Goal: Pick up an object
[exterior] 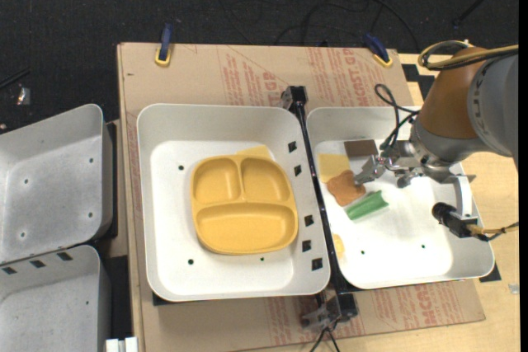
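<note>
Low in the right bin, a green block touches a brown piece, with the gripper just above them, finger state unclear, seemingly approaching; next, descend and close on one.

Grey arm with orange band, black cables, metal tool.

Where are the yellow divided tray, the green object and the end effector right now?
yellow divided tray (245, 206): camera view, on its centre ridge.
green object (366, 205): camera view, mid-body.
end effector (367, 171): camera view, between its fingertips.
</note>
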`<action>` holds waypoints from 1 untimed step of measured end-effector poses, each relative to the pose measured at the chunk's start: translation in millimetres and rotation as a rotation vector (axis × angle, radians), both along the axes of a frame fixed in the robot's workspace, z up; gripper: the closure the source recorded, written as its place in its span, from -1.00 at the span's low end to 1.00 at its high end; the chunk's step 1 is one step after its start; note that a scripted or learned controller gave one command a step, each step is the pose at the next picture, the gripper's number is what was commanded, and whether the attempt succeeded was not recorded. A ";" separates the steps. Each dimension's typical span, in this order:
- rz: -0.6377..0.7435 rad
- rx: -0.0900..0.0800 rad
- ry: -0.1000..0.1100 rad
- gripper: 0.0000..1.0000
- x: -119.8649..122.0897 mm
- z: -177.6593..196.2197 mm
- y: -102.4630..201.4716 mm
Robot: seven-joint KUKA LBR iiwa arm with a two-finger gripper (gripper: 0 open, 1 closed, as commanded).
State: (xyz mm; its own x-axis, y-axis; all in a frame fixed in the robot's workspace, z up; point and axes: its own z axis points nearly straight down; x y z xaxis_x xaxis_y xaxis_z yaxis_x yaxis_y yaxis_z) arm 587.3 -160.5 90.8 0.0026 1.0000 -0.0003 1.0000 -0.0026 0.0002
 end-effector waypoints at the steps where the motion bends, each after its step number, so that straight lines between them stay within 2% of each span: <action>1: 0.001 -0.002 -0.004 1.00 1.1 12.9 -0.3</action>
